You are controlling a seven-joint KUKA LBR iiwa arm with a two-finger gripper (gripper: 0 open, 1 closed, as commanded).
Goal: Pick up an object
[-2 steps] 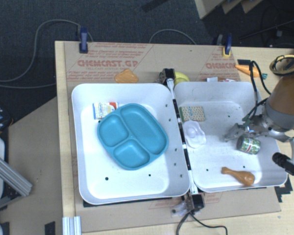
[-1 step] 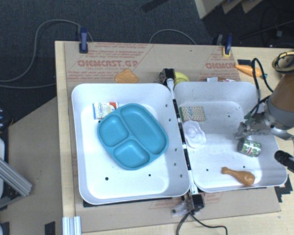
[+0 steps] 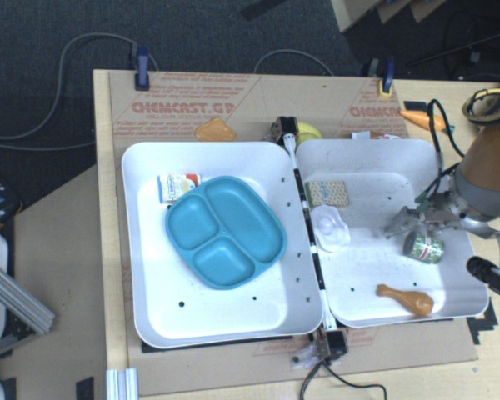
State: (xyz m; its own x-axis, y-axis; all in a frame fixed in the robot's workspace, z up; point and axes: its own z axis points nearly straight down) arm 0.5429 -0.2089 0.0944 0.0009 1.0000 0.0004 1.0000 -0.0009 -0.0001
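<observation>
Gripper (image 3: 420, 227) low over right bin (image 3: 362, 302), fingers spread wide above a small green-and-white crumpled packet (image 3: 424, 247), not gripping it. Wooden spoon-like piece (image 3: 406, 297) near the front wall. Blue divided plate (image 3: 224, 231) in left bin (image 3: 142, 223).

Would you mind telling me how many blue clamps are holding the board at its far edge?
2: one blue clamp at the board's far-left corner, the other blue clamp near its far-right corner. Others may be hidden behind the arm.

Two bins (image 3: 150, 248); one blue plate (image 3: 225, 232)
</observation>
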